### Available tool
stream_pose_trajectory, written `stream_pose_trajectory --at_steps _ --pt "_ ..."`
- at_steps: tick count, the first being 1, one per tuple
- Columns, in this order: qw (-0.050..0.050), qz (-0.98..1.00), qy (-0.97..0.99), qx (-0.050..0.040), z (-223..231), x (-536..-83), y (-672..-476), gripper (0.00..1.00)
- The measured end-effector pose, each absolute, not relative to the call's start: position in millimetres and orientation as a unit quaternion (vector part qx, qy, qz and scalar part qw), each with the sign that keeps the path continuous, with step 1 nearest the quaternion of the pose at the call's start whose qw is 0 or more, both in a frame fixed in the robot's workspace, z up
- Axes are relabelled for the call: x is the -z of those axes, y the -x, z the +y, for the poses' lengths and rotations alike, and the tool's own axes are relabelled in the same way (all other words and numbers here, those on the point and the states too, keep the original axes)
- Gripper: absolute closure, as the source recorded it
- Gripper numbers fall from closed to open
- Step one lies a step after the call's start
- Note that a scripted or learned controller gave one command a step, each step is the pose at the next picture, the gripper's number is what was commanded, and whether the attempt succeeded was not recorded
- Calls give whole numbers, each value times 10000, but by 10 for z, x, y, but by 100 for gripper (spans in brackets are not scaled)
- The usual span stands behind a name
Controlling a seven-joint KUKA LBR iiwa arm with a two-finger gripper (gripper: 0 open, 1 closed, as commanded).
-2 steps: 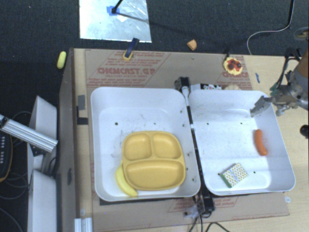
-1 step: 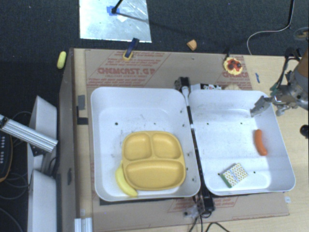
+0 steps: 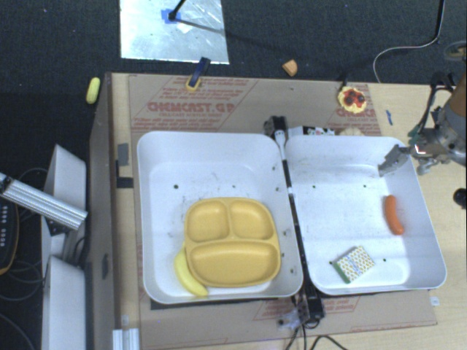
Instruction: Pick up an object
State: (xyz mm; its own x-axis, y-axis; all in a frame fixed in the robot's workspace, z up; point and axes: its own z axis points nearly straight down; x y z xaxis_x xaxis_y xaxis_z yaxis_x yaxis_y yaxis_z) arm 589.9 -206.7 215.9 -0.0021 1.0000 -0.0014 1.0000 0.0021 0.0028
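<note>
1. Gripper (image 3: 400, 159) sits at the right edge of the frame, over the right bin's (image 3: 343, 159) upper right corner. Honestly can't tell its jaw state from here.
2. Right bin: orange sausage (image 3: 394, 214) near the right wall, well below the gripper, and a patterned sponge block (image 3: 354, 263) lower down.
3. Left bin (image 3: 211, 155): yellow divided plate (image 3: 232, 240) with a banana (image 3: 188, 274) touching its lower left.

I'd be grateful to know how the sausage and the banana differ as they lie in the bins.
The sausage is orange-red and straight; the banana is yellow and curved. The sausage lies alone in the right bin; the banana lies in the left bin, tucked against the yellow tray. Both are elongated.
</note>
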Motion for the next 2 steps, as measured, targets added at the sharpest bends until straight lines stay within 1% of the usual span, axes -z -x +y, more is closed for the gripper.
stream_pose_trajectory --at_steps 2 --pt "15 7078 -7064 -5 -2067 -2159 -5899 0"
